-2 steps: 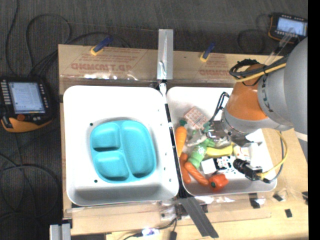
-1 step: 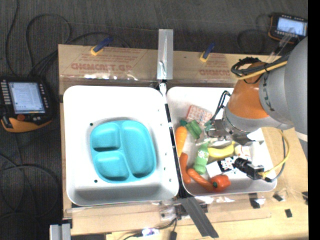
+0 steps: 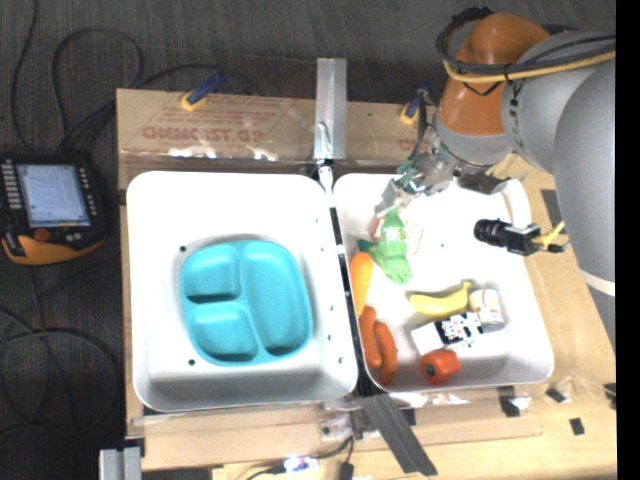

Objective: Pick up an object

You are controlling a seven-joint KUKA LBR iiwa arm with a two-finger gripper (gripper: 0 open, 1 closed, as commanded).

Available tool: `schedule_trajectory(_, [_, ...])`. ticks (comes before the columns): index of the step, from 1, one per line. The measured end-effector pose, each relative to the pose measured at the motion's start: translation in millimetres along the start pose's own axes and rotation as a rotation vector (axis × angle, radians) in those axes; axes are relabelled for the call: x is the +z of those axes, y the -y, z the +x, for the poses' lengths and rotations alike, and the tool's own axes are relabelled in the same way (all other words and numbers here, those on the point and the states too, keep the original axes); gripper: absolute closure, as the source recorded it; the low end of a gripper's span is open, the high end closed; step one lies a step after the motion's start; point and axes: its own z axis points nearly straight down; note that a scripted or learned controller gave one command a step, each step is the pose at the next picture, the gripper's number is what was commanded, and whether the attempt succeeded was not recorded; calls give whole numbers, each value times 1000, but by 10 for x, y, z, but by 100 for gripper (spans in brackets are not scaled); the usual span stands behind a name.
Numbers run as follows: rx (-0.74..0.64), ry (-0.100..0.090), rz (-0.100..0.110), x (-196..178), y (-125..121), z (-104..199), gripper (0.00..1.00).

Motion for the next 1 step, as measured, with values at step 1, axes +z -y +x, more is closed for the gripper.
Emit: schedule_trajectory(1, [48, -3, 0, -416, 23, 357, 100])
